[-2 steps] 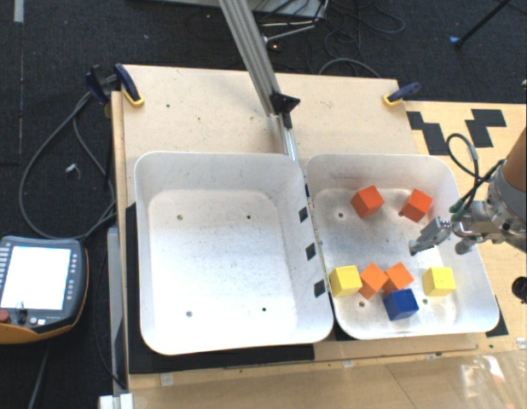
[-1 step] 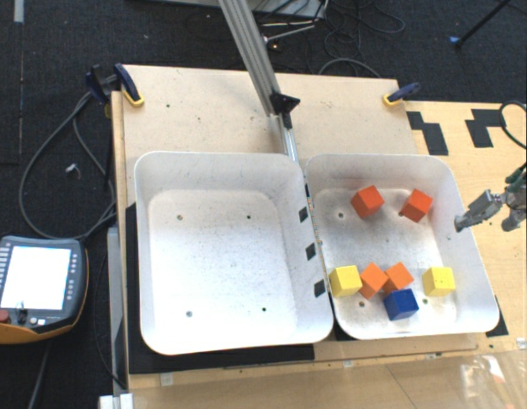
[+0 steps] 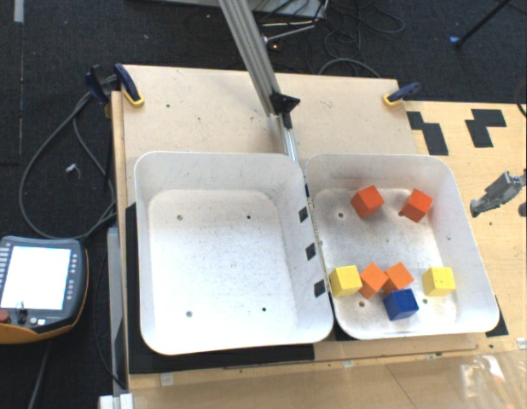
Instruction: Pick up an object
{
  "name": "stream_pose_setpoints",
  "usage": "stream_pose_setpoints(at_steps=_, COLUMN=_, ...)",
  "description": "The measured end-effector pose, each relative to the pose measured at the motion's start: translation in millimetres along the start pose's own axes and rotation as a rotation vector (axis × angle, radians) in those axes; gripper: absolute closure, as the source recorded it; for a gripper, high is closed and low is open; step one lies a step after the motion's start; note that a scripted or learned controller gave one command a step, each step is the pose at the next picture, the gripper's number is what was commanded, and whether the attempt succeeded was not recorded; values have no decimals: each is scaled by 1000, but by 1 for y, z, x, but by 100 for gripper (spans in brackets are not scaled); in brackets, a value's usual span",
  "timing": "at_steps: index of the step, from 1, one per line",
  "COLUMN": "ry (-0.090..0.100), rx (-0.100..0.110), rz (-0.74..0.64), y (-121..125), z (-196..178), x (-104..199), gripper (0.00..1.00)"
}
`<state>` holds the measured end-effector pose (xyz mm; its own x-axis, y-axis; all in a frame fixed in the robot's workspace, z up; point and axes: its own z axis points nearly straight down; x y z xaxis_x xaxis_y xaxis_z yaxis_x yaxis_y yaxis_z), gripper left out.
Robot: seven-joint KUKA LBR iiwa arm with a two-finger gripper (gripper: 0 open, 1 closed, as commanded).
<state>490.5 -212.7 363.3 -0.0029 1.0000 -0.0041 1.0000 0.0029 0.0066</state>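
The right bin (image 3: 458,196) holds several cubes. Two orange cubes (image 3: 367,200) (image 3: 416,204) lie near its far side. Toward the front sit a yellow cube (image 3: 345,279), two touching orange cubes (image 3: 373,278) (image 3: 400,274), a blue cube (image 3: 401,303) just in front of them, and another yellow cube (image 3: 439,280). My gripper (image 3: 494,195) is at the view's right edge, outside the right bin and beyond its right wall, well apart from every cube. Nothing is seen in it.
The left bin (image 3: 153,228) stands beside the right one on the wooden bench (image 3: 204,109). A slanted metal rail (image 3: 251,45) runs from the top down to the gap between the bins. A teach pendant (image 3: 35,288) lies on the floor at the left.
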Motion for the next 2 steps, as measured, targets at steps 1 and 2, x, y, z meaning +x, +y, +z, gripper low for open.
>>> stream_pose_setpoints(at_steps=1, ry=6, rx=11, rz=-3, y=75, z=85, x=7, gripper=0)
stream_pose_setpoints(at_steps=2, ry=8, rx=14, rz=-3, y=80, z=202, x=75, gripper=0)
